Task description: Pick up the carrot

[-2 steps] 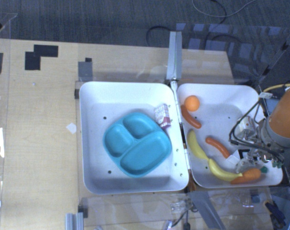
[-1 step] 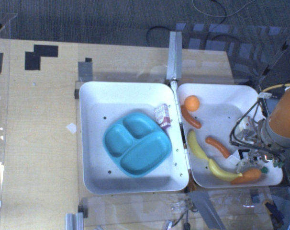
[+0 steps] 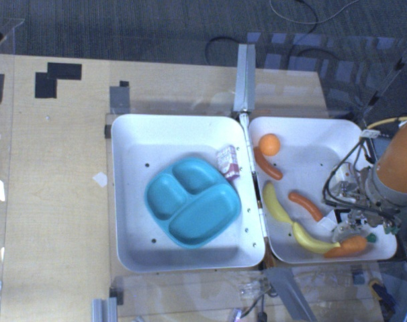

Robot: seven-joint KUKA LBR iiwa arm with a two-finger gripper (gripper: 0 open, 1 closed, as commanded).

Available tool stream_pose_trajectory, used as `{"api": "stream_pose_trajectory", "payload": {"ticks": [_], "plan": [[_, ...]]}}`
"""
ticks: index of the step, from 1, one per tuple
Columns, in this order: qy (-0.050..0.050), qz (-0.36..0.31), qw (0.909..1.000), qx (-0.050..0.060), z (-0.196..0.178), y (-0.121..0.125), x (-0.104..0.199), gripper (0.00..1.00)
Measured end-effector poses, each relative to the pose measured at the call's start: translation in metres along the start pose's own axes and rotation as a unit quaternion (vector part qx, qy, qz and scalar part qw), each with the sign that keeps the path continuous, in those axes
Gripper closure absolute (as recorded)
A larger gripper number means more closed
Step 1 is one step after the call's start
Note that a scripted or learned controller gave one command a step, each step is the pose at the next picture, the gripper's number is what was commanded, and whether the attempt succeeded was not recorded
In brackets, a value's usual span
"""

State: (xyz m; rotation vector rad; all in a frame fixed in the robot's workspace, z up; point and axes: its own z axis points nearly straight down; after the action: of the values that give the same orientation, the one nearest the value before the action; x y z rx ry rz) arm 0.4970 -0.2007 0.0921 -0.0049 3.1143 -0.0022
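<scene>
Right bin | carrot directly under pincer | pincer grip state unclear

The arm runs off the right edge.

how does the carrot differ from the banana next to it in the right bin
The carrot is orange and short; the banana beside it is yellow and longer. The carrot is fairly straight and tapers toward its left end, while the banana curves. The carrot lies right under the claw in the bin's near right corner; the banana stretches away to the claw's left. Both lie flat on the right bin floor, seemingly touching at the carrot's narrow end.
</scene>
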Motion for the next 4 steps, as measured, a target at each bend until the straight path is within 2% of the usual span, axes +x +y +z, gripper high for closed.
{"api": "stream_pose_trajectory", "payload": {"ticks": [3, 4], "plan": [[0.008, -0.029, 0.9995, 0.000, 0.003, -0.006, -0.017, 0.00], [0.003, -0.066, 0.9978, 0.001, 0.002, -0.003, -0.013, 0.00]]}}
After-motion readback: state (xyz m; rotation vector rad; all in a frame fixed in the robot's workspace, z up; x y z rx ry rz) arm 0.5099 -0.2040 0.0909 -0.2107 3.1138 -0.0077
